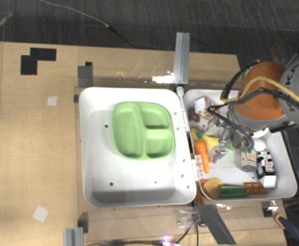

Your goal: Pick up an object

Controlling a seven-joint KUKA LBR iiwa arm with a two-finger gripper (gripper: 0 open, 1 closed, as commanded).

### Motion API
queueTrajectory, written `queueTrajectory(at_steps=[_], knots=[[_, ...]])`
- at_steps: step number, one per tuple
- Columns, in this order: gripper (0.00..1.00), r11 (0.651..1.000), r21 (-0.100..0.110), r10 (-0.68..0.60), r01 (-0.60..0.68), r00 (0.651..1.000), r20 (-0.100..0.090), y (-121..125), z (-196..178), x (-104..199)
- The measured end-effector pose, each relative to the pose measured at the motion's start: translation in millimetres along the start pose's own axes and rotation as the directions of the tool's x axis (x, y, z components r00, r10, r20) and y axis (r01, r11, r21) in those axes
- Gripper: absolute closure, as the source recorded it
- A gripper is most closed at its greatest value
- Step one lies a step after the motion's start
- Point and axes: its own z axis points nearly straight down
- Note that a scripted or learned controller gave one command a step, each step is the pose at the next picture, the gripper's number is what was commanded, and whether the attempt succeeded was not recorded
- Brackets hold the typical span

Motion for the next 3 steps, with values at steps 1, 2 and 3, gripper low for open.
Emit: queueTrajectory(at_steps=[1,2,3], knots=[[0.0,0.996,-0.002,0.089,-0.089,0.996,-0.001,-13,0,2],[0.0,0.981,0.001,0.192,-0.192,0.981,0.002,-8,-1,22],[1.0,0.983,0.0,0.186,-0.186,0.982,0.021,-8,-15,16]])
